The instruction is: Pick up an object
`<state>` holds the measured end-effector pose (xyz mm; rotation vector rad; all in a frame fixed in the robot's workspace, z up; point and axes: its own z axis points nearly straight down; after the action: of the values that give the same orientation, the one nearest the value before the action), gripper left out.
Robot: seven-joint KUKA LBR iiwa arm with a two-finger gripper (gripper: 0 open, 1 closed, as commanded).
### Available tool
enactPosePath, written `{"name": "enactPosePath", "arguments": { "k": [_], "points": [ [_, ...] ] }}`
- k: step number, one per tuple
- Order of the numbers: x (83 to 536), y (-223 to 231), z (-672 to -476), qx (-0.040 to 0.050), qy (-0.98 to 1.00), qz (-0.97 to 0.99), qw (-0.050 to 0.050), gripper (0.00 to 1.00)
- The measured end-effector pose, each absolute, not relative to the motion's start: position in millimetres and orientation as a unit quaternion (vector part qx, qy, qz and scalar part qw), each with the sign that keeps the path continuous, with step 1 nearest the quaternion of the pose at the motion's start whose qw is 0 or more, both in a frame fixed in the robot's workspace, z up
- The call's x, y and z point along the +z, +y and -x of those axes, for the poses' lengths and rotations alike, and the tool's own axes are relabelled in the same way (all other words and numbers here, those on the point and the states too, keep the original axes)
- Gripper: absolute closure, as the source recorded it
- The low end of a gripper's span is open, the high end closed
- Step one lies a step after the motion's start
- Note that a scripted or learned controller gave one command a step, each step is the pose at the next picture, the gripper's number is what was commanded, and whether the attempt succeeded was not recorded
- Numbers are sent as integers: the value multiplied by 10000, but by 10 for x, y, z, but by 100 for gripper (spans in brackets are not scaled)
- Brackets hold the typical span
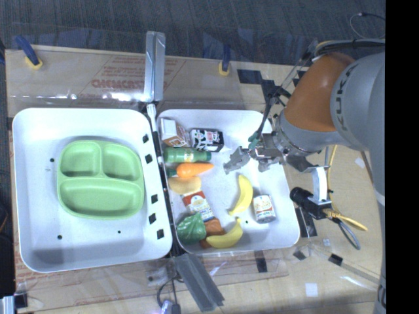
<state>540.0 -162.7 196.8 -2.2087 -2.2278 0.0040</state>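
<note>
Camera view: fingers [237,160] apart, clamped on nothing, over right bin [278,126] center, just above banana [243,193] near carrot [194,170]; likely to close short, nudging banana against can [264,209].

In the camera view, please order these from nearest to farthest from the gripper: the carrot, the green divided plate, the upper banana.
Measured from the gripper:
1. Upper banana, just below it in the right bin.
2. Carrot, to its left, same bin.
3. Green divided plate, in the left bin.
</note>
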Motion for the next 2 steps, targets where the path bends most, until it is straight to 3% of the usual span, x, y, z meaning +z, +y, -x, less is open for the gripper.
{"name": "enactPosePath", "arguments": {
  "k": [1,2],
  "points": [
    [926,-1798,-5064,1,-7007,7135,-3,0],
    [927,-2081,-5255,0,-6964,7177,2,0]
  ]
}}
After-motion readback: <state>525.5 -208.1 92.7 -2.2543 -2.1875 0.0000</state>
